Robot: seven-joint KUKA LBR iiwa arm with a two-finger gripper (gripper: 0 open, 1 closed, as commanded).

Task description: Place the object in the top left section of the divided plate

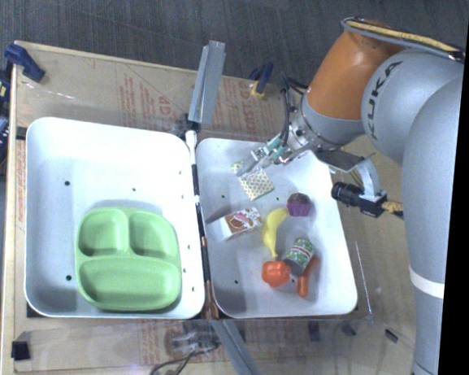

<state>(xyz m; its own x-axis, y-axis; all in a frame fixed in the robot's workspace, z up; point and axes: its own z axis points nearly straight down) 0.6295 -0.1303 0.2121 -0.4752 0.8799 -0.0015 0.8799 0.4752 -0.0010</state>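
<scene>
Hovering gripper (257, 162) over waffle-patterned piece (257, 185) in right bin (338, 265); grip state cannot tell. Risk: thin piece slips, never reaches divided plate (128, 259) top-left section.

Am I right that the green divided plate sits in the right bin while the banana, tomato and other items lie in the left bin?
Not quite: the camera view shows the bins swapped. The green divided plate sits in the left bin, while the banana, tomato and other items lie in the right bin.
</scene>
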